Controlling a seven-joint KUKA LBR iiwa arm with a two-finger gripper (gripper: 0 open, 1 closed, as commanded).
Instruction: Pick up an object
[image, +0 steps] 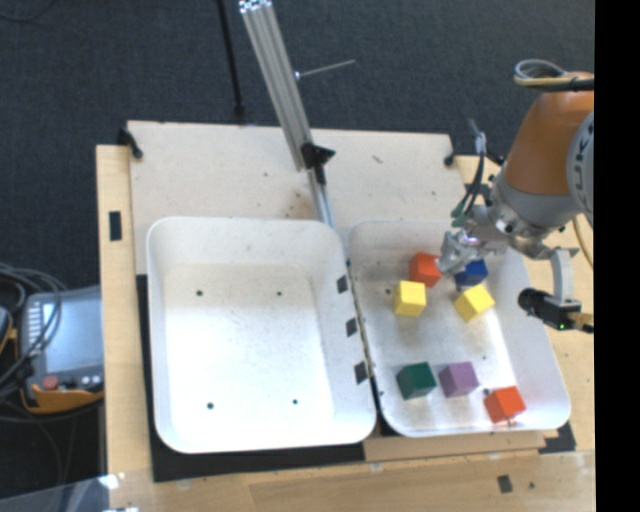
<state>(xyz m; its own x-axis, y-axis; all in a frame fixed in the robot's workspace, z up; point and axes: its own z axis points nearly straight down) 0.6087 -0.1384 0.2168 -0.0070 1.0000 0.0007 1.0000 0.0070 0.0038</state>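
From above, the end effector (461, 250) hangs low over the far part of the right shallow white bin (535, 360), between a small orange-red cube (425, 268) and a small blue cube (472, 270). I cannot tell whether it is clenched or released. Near the bin's near edge sit a green cube (416, 380), a purple cube (458, 378) and another orange cube (504, 403).

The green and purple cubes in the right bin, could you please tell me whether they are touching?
Apart. The camera view shows a thin strip of white bin floor between the green cube and the purple cube.
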